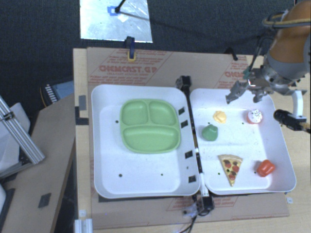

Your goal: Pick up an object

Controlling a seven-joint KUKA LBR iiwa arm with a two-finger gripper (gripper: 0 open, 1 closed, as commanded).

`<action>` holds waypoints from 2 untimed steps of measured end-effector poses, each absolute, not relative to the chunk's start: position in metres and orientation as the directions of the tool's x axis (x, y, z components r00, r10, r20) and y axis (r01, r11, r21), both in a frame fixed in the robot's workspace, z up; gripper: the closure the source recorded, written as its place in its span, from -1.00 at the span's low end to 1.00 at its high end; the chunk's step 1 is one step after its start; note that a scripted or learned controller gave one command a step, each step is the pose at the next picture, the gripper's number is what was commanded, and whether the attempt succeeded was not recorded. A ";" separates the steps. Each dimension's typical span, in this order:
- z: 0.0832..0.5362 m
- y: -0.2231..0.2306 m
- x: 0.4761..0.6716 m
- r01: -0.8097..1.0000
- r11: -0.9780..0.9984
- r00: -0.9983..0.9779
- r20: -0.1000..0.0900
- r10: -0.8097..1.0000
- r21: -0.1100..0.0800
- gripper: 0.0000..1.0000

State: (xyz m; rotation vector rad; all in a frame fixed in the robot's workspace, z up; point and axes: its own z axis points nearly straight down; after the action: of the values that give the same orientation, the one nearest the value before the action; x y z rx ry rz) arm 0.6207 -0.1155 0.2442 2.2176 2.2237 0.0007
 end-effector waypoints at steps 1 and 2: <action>0.189 -0.123 0.627 1.000 0.001 -0.001 0.000 1.000 -0.001 -1.00; 0.129 -0.129 0.630 1.000 0.001 -0.001 0.000 1.000 -0.001 -1.00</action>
State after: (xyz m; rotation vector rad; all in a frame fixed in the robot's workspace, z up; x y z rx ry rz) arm 0.6304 -0.1294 0.1294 2.2207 2.2234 -0.0018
